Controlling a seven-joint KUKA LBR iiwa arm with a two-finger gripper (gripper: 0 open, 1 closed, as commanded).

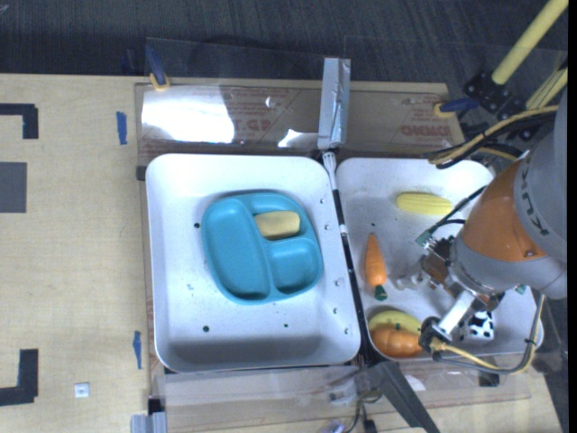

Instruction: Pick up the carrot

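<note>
Carrot (375, 264) lies in the right bin (383, 180), close to its left wall, thin tip pointing far, green end near; corn (424, 204) sits farther off, an orange fruit (395, 339) nearer. To grasp well I judge I should shift left, centre over the thick middle, and close across the width, not along the length, minding the wall. My jaws hang just right of the carrot; spread or pressed together, I cannot tell; the carrot lies free.

Grey KUKA arm (552, 183) (broad orange band (503, 221) above the wrist)
</note>
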